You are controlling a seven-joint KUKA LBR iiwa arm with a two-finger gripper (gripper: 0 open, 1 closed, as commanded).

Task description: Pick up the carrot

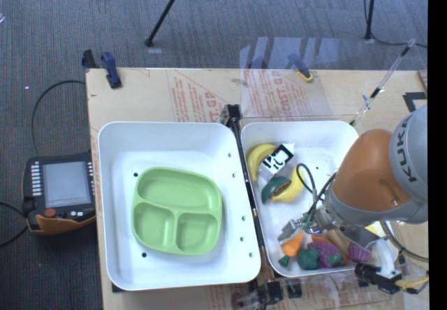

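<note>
Carrot in right bin, fingers just above; grip state unclear. "KUKA" lettering on arm.

Even, bright light is falling across the bench — the white bins are glaring almost to blown-out white. Soft shadows are pooling under the arm at the near right. The frame is looking slightly soft throughout — small toys are blurring together, and a faint reflective sheen is showing far right.
</note>
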